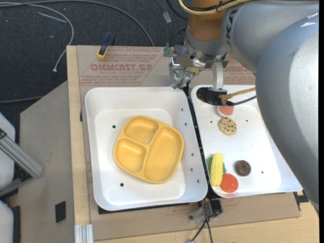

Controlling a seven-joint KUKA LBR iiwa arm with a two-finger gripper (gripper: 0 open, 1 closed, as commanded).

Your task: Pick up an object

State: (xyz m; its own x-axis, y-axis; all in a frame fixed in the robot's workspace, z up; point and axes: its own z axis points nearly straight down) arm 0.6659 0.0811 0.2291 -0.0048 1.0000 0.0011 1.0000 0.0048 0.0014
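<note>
Both white bins, the left bin (98, 135) and the right bin (263, 135), are looked down on at a slant by one fixed camera mounted above the bench (126, 65), near enough that the grey arm (283, 59) is cut off at the right.

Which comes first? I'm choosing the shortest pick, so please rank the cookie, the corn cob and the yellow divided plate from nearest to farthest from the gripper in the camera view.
From the gripper:
1. Cookie, right bin, upper part.
2. Yellow divided plate, left bin, middle.
3. Corn cob, right bin, near-left corner.
</note>
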